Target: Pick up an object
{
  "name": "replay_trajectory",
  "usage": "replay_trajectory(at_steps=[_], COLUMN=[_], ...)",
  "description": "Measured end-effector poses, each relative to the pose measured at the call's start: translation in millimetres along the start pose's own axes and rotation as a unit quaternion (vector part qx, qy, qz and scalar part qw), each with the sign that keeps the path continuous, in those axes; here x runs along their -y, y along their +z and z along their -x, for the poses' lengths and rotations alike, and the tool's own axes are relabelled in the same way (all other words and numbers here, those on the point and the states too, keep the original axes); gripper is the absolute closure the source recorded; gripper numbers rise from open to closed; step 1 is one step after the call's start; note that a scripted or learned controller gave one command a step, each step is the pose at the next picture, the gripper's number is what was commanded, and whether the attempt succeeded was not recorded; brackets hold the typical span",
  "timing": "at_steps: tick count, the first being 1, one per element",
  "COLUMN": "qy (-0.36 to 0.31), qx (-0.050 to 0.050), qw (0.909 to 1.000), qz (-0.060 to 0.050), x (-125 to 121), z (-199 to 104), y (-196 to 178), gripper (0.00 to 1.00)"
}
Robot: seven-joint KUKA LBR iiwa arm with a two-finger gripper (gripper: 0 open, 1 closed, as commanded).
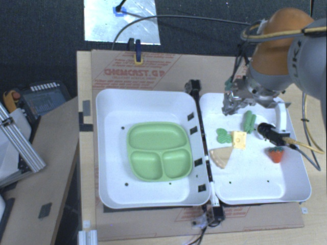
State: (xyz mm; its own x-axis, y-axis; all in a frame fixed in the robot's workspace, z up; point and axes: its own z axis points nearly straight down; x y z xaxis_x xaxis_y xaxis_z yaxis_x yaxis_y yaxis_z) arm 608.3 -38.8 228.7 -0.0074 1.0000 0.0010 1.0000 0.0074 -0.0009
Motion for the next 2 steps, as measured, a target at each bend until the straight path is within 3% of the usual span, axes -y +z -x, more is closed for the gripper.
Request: replay_trajectory(at_steps=[2], qy=[-0.001], qx=[0.0], qw=[1.0], qz=[-0.001], x=[52.0], z=[-91.5], y=[7.5], gripper=[1.0])
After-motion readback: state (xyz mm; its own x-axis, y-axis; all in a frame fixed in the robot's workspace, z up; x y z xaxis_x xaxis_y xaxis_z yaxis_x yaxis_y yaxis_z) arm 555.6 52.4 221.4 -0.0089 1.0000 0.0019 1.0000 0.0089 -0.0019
